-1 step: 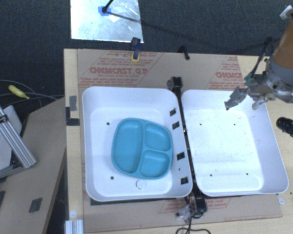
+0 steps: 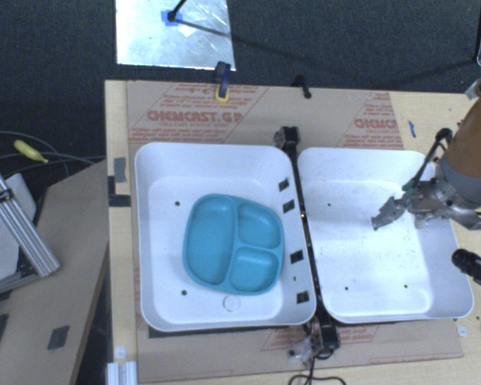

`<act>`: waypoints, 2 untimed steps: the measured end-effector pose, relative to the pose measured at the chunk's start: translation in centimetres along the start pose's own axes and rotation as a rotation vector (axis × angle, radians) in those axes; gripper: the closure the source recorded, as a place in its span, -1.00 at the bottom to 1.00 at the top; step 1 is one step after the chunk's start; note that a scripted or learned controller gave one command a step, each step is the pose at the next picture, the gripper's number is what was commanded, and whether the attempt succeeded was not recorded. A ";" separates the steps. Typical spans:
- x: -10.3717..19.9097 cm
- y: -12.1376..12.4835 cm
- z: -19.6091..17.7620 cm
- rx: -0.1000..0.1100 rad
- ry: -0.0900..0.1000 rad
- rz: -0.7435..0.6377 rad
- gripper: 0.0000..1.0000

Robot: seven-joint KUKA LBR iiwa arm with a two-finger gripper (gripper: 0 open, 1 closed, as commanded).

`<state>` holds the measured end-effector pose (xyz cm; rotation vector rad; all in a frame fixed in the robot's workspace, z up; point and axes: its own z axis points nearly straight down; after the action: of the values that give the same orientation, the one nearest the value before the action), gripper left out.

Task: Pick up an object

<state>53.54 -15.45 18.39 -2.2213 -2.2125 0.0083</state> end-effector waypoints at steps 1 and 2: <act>-3.3 -5.1 7.8 -0.002 0.001 0.000 -1.00; -5.3 -4.8 5.3 -0.011 -0.003 -0.004 -1.00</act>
<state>48.68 -20.74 13.14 -2.2241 -2.2237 -0.0013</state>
